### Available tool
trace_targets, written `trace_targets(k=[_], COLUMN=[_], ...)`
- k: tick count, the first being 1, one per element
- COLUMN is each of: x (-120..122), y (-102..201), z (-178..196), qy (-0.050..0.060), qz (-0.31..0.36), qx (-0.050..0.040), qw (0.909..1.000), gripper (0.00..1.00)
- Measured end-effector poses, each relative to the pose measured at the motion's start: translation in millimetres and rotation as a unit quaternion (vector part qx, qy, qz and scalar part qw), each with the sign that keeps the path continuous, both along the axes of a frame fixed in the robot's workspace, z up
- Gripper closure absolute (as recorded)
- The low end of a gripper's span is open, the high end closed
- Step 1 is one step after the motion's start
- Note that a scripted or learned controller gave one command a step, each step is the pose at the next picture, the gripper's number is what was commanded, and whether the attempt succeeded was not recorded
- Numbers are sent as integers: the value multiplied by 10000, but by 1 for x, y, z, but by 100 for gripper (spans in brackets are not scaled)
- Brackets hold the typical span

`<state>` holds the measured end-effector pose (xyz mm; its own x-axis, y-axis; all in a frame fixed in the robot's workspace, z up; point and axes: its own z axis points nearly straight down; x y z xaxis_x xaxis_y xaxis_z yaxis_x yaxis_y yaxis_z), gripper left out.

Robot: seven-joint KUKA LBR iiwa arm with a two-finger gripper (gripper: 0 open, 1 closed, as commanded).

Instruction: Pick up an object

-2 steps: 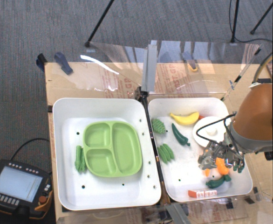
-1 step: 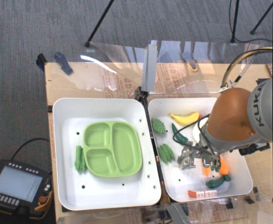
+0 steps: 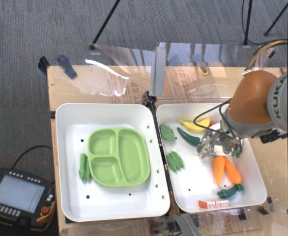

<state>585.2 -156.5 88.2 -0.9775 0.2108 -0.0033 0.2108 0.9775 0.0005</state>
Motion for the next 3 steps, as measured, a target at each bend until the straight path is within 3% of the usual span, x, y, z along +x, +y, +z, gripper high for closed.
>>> trace_targets(k=[1, 2, 3], x=[0, -69, -68], y=[1, -1, 1], z=[0, -2, 8], qy=[7, 27, 22], qz=[6, 153, 168], qx=[6, 9, 13], qw=[10000, 9999, 9999], gripper=[0, 0, 100])
